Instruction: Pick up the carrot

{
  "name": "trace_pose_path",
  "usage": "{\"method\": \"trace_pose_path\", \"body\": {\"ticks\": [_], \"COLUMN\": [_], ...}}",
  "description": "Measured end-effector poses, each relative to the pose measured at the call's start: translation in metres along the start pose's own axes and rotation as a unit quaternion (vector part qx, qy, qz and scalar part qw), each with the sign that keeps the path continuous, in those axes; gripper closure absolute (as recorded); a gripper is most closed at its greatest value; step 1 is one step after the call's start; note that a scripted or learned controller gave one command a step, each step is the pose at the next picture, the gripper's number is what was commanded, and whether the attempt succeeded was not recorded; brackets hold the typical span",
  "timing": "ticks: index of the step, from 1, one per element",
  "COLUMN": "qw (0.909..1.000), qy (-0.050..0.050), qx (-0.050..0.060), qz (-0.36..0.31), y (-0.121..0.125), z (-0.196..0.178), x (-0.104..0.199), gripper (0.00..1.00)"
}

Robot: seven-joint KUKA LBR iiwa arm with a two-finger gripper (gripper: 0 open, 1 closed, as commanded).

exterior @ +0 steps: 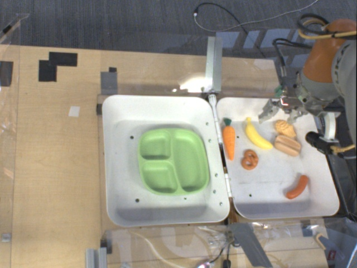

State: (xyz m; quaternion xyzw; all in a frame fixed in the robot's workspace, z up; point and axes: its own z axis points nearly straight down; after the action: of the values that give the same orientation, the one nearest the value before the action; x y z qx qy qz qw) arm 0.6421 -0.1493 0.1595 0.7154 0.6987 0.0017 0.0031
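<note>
From above, the carrot (228, 141) lies in the right bin (323, 205), along its left wall, green top pointing away from the camera. Beside it lie a banana (257, 135), a pretzel (250, 159), a bread roll (285, 128), a hot dog bun (288, 146) and a sausage (297, 187). The hand (281, 111) hovers over the bin's far edge, fingers spread and grasping nothing, well apart from the carrot. A green divided plate (173, 161) sits in the left bin (120, 205) on the desk (50, 166).
</note>
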Motion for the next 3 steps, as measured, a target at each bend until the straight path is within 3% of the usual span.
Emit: {"method": "trace_pose_path", "body": {"ticks": [1, 2, 3], "qw": [0.9994, 0.9993, 0.9993], "qy": [0.001, 0.000, 0.001], "qx": [0.002, 0.000, 0.002], "qz": [-0.034, -0.039, -0.037], "y": [-0.077, -0.067, -0.090], "z": [0.014, -0.008, 0.001], "x": [0.008, -0.041, 0.012], "gripper": [0.00, 0.00, 0.00]}}
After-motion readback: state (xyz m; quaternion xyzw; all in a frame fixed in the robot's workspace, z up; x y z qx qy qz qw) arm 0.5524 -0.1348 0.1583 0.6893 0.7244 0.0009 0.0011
